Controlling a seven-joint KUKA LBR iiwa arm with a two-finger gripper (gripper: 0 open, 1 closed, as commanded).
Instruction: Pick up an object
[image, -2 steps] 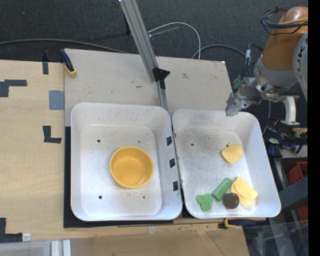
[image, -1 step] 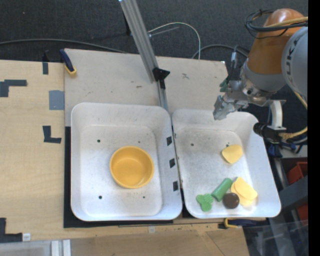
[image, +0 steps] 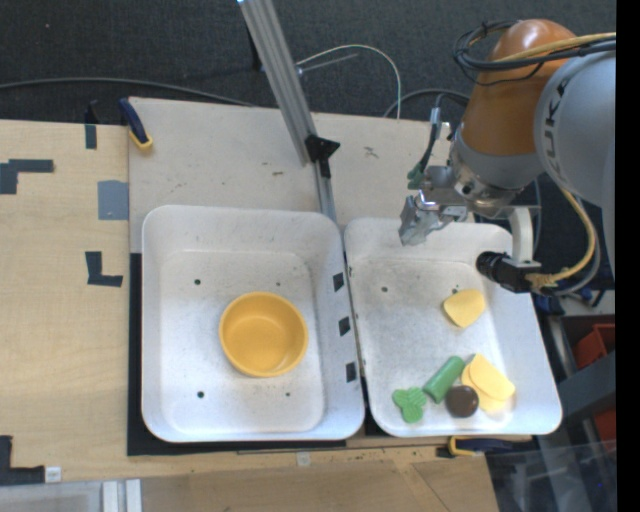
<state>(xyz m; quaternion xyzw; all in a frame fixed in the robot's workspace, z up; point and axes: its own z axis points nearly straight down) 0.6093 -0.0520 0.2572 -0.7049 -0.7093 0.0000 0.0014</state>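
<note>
**A:** Why is the pincer (image: 416, 232) sitting up at the far rim of the right bin (image: 520, 330) and not over any of the pieces?

**B:** My guess is that it's staging for a descent. It hangs above the bin's far-left corner with nothing between its fingers. Whether they are apart or together I cannot tell; they read as one grey lump from this angle.

**A:** So where are the candidates?

**B:** All in the right bin. A yellow wedge (image: 464, 307) lies alone mid-bin, well apart from the rest. At the near end there's a cluster: a green cylinder (image: 444, 379), a green leafy piece (image: 408, 403), a brown ball (image: 461, 401) and a second yellow piece (image: 490, 382), touching or just beside one another.

**A:** And the yellow bowl (image: 263, 333)?

**B:** Alone in the left bin (image: 160, 300), upright and far from the arm.

**A:** Which would you go for?

**B:** The lone wedge. It's nearest the pincer and has free space around it, so the fingers wouldn't jostle neighbours. The cluster looks riskier.
</note>
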